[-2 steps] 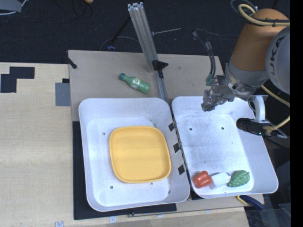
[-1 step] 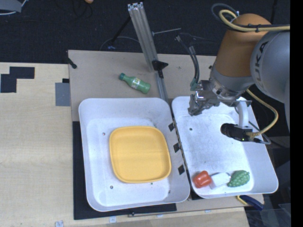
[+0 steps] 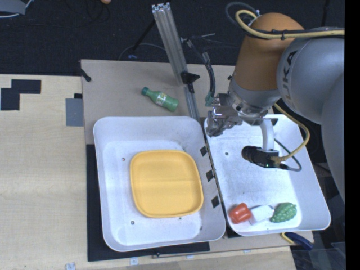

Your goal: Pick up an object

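My gripper [image 3: 214, 126] hangs over the far left corner of the right bin [image 3: 306, 173], close to the divider between the bins. Nothing shows in its grasp. At the near edge of that bin lie a red pepper-like toy [image 3: 240, 212], a small white block [image 3: 261, 213] and a green grape-like bunch [image 3: 283, 212] in a row, well away from the gripper. A yellow square plate [image 3: 166, 183] lies flat in the middle of the left bin [image 3: 109, 145].
A green bottle [image 3: 160, 98] lies on its side on the bench behind the left bin. A slanted aluminium post [image 3: 173, 49] rises just behind the bins, near the gripper. A black fitting with a cable [image 3: 261, 156] hangs from the arm over the right bin.
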Available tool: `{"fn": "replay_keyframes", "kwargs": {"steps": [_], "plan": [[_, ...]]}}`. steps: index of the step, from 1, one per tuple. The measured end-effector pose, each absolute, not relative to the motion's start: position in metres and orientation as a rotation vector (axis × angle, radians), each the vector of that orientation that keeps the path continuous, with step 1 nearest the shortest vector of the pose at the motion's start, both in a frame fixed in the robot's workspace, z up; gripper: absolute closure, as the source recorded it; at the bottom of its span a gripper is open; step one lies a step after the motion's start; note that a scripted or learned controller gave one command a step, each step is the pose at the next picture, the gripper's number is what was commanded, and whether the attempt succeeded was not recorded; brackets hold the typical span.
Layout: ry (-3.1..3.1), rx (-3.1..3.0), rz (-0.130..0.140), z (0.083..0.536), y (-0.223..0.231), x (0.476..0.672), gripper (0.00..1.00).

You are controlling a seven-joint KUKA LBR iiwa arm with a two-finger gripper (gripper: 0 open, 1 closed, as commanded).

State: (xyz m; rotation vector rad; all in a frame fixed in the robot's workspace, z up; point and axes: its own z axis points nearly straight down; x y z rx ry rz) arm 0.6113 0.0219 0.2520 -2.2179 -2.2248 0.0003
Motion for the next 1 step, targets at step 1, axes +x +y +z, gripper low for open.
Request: {"fn": "replay_keyframes", "kwargs": {"steps": [1], "plan": [[-2.224,-2.216,0.001,0.2344,0.0777,0.6051,1.0]]}}
